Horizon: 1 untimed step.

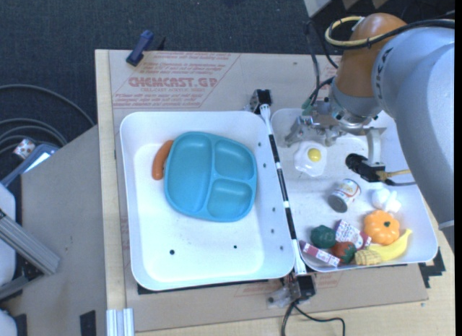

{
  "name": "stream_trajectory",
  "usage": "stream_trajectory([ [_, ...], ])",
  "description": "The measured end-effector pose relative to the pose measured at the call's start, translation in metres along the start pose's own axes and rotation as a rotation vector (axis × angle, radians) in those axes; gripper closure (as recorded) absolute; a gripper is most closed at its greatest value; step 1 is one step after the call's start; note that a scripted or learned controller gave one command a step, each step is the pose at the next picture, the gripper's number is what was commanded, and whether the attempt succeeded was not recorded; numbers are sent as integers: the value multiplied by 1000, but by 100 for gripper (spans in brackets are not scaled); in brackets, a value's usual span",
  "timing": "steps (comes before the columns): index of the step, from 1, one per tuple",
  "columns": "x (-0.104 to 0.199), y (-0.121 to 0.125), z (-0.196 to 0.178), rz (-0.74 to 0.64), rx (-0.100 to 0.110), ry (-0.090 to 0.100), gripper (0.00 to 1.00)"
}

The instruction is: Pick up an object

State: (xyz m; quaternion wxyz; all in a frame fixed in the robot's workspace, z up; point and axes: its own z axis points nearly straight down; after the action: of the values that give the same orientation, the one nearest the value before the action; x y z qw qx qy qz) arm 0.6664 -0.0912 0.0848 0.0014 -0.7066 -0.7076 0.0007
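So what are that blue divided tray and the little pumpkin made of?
The blue divided tray looks like moulded plastic: one even colour, rounded compartments, a soft matte sheen. The little pumpkin seems to be toy plastic or rubber: smooth, uniformly orange with a small highlight. I can't tell which.

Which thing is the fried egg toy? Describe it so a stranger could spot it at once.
Start at the right bin, the one the grey arm reaches into. Near its upper left, just below the gripper, lies the fried egg: a flat white patch with a round yellow yolk. Its neighbours differ: the small can below it is cylindrical, and the pumpkin is orange.
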Motion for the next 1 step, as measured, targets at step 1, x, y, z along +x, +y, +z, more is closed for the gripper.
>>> stream_trajectory([
  [1,0,1,-11,-1,-2,-2,100],
])
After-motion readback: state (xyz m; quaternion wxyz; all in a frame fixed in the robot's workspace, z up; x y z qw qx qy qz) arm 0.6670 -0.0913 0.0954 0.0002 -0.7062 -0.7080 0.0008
